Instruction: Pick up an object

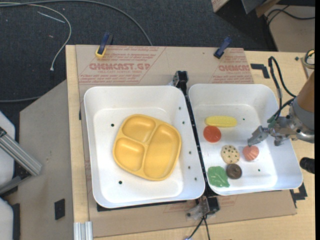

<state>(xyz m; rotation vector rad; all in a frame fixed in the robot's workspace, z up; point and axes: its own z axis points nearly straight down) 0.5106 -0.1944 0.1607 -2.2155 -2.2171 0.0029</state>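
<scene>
Pick not yet made, by the look of it. All six small objects lie on the floor of the right bin [267, 96]: yellow corn [221, 121], red tomato [212, 134], speckled cookie [230, 154], pink-orange ball [251, 153], brown doughnut [233, 171], green leaf [217, 176]. The left bin [95, 101] holds a yellow divided plate [147, 146].

Gripper [256, 136] reaches in from the right and sits low in the right bin, just above the ball. Nothing is seen between its tips. How wide it stands: cannot tell at this size. Left to do: close on an object and lift.
</scene>
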